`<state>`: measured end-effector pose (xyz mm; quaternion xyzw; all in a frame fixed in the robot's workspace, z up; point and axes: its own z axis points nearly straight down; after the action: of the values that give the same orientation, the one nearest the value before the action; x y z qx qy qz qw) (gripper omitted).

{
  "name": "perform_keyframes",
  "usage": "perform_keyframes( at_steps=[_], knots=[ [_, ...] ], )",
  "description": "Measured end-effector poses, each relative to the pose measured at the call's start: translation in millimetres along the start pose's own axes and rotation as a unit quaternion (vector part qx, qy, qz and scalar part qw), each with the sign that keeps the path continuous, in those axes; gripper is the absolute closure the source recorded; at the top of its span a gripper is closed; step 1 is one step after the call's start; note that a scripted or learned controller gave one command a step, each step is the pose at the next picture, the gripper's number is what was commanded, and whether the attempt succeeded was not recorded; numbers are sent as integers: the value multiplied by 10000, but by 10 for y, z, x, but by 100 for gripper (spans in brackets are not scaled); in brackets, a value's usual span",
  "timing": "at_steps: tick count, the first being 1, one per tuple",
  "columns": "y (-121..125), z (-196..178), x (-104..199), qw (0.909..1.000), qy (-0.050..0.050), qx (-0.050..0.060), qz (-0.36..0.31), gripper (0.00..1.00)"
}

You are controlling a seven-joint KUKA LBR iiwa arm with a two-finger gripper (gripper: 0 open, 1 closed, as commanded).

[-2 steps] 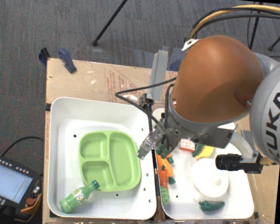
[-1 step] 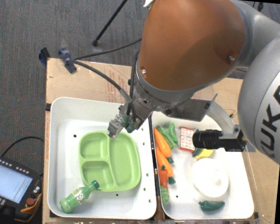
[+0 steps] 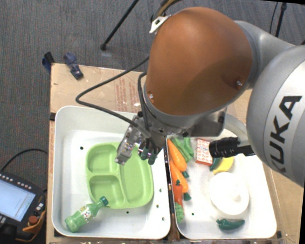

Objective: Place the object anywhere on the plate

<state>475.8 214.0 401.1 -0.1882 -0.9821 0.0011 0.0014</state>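
One gripper (image 3: pixel 137 148) hangs over the green divided plate (image 3: pixel 118 177) in the left bin (image 3: pixel 62 152); can't tell its finger state.

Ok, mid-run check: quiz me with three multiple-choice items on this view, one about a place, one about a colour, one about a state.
1. Where does the green divided plastic plate lie?
A. left bin
B. right bin
C. on the floor

2. What colour is the round flat lid-like disc in the right white bin?
A. red
B. white
C. blue

3. How is the green plastic bottle posed?
A. upright on the plate
B. lying on its side
C. inside the right bin

Answers: 1 A, the plate sits in the left white bin. 2 B, the disc is plain white. 3 B, it lies flat beside the plate's near corner.
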Motion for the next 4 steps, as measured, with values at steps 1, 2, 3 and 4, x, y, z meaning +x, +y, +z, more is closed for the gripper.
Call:
perform_keyframes(
  at_steps=[1,2,3,4],
  knots=[
    [78,855,35,9819,10,0,-1893,100],
    [36,955,-111,9512,-1,-9,-3087,100],
    [32,952,-116,9515,-3,-11,-3078,0],
    [-467,1389,-657,9410,14,-1,-3384,0]
  ],
)
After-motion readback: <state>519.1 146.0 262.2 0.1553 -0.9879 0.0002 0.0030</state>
